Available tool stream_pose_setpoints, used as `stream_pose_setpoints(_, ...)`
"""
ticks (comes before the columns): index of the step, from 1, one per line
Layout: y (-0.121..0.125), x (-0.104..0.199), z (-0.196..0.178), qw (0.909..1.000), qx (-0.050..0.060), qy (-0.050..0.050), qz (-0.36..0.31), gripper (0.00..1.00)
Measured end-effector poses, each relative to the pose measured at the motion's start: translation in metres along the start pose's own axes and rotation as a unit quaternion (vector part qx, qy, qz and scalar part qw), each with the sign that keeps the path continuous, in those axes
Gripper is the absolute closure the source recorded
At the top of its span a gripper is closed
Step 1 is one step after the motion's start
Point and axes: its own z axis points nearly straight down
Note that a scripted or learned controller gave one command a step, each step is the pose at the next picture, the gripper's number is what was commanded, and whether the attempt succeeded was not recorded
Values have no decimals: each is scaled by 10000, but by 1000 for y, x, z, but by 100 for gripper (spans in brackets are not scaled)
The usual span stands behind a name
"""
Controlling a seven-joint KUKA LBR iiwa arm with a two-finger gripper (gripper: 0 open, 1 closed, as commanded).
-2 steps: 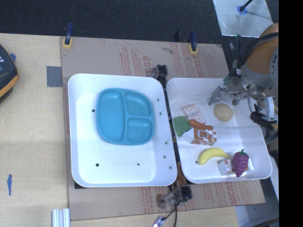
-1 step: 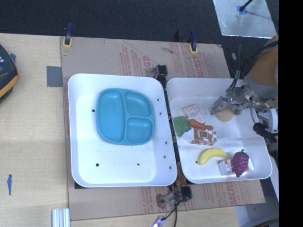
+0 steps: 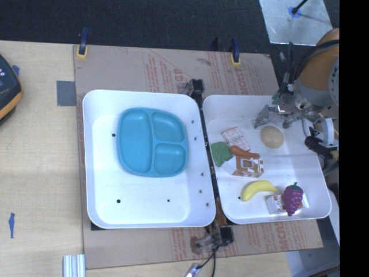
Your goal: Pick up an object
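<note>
right now the tool (image 3: pixel 279 115) hangs open and holds nothing at the far edge of the right bin (image 3: pixel 323 172), just beside the tan ball (image 3: pixel 272 137). closing off-centre could roll the ball toward the small packet (image 3: pixel 233 137) instead of trapping it.

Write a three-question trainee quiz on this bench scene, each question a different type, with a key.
1. True or false: the blue divided plate lies in the left bin.
2. Which thing lies nearest the gripper? A) banana B) tan round thing C) purple grapes
3. Fill in: the banana lies in the ___ bin, the right bin.

Key: 1 true; 2 B; 3 right.
</note>
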Motion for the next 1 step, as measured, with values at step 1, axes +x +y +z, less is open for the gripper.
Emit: stream_pose_setpoints(1, -36, 0, 0, 10000, 8, -8, -8, 0)
